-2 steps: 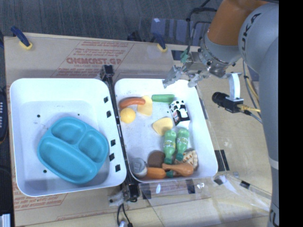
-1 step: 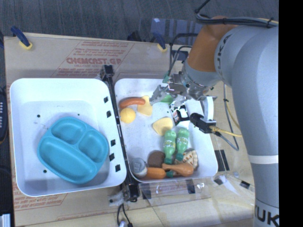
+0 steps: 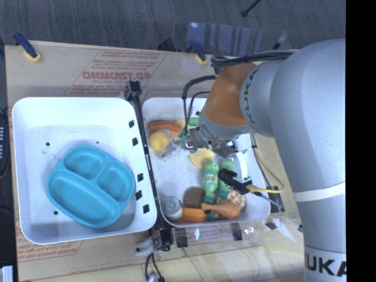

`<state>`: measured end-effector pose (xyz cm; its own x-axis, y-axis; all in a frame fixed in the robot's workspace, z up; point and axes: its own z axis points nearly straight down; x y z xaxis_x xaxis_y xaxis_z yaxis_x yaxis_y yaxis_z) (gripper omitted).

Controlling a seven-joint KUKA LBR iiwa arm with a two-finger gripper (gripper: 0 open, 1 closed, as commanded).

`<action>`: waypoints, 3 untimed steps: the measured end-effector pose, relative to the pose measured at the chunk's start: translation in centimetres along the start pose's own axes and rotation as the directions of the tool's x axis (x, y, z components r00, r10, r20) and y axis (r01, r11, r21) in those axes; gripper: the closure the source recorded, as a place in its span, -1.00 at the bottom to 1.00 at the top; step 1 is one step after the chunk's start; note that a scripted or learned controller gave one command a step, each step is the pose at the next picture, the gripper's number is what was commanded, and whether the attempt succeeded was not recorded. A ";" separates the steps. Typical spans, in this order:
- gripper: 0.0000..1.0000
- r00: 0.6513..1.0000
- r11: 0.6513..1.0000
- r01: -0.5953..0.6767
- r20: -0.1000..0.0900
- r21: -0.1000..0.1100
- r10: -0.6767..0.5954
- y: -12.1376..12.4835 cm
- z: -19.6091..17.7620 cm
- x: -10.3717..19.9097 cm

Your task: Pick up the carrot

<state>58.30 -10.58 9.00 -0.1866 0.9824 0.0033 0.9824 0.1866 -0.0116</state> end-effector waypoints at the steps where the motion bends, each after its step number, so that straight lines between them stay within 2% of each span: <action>1: -1.00 0.991 0.991 0.131 0.006 -0.005 -0.131 7.3 -0.4 -1.5; 2: 1.00 0.990 0.990 0.138 0.006 -0.001 -0.138 7.3 -1.4 -1.5; 3: 1.00 0.942 0.942 0.334 0.002 -0.001 -0.334 -7.6 -3.0 0.0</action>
<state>50.85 -11.98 12.08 -0.5043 0.8635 0.0045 0.8635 0.5043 -0.0085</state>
